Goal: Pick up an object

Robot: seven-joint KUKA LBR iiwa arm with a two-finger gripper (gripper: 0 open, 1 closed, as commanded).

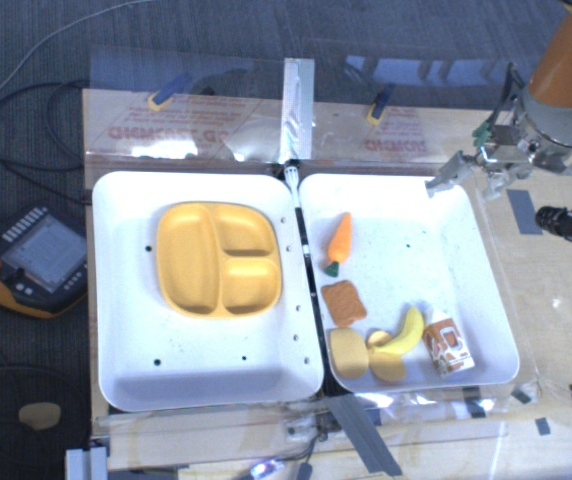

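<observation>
- The tool point(486, 158) hangs over the far right corner of the right bin point(471, 268), above the rim; whether it is open or closed I cannot tell, and nothing visibly hangs from it
- The pickable things lie in the right bin: a carrot point(339, 238) by the divider side; a brown cracker point(344, 302) below it; a banana point(402, 332), a yellow block point(348, 351) and a small carton point(448, 346) crowd the near edge
- The left bin point(126, 298) carries a yellow divided plate point(218, 258)
- Judged from this, the task has barely begun; choosing a thing, descending, closing and lifting all remain
</observation>
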